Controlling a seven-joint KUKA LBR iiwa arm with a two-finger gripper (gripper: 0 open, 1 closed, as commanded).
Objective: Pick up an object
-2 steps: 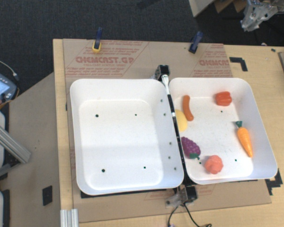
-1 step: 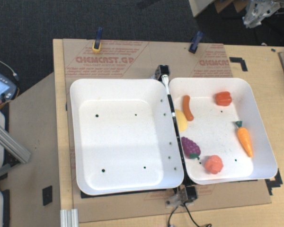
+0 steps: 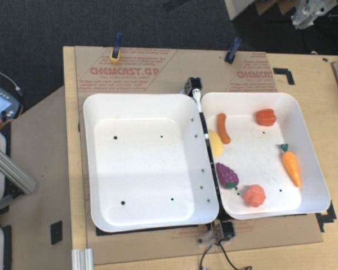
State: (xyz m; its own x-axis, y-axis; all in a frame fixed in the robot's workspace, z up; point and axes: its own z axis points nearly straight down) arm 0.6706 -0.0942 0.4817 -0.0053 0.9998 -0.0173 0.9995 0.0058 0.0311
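The right bin (image 3: 307, 151) holds several toy foods. An orange sausage (image 3: 222, 128) lies near its left wall, with a yellow lemon (image 3: 215, 143) just below it against the divider. A red pepper (image 3: 265, 117) sits toward the back. A carrot (image 3: 291, 167) lies along the right side. Purple grapes (image 3: 226, 175) and a red strawberry (image 3: 254, 195) rest near the front. My gripper (image 3: 312, 4) hangs high at the top right corner of the camera view, far above and behind the bin, touching none of the objects.
The left bin (image 3: 138, 156) sits beside the right one on a cardboard sheet (image 3: 158, 66). Blue clamps (image 3: 117, 46) (image 3: 233, 49) hold the sheet's back edge. A cable (image 3: 214, 246) runs off the front edge.
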